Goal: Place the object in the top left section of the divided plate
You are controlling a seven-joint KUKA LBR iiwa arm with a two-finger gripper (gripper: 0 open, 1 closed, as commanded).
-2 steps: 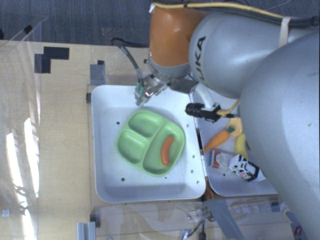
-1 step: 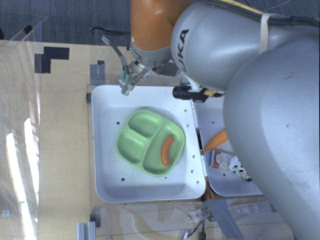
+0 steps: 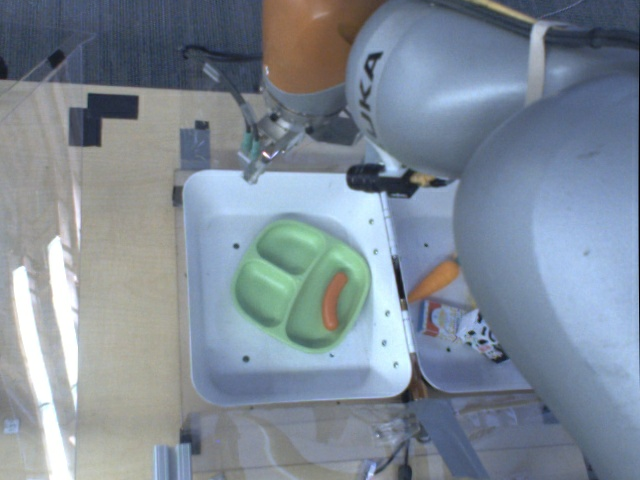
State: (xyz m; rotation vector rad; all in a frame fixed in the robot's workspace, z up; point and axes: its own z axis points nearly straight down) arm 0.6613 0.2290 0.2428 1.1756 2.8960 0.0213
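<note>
Nearest the camera, well below the tool, the green divided plate (image 3: pixel 300 285) lies in the left bin (image 3: pixel 215 368), an orange sausage (image 3: pixel 333 300) in its large right section. The tool (image 3: pixel 256 158) hovers over the bin's far rim; whether it is spread cannot be told.

- The divided plate (image 3: pixel 300 283) looks like smooth green plastic with a soft shine.
- The left bin (image 3: pixel 205 298) is white, smooth plastic, a little glossy.
- The desk (image 3: pixel 110 298) shows pale wood with a matt finish.
- The arm (image 3: pixel 480 98) has a glossy grey shell and a shiny orange band (image 3: pixel 305 38).
- The carton (image 3: pixel 455 326) looks like printed paper.
</note>
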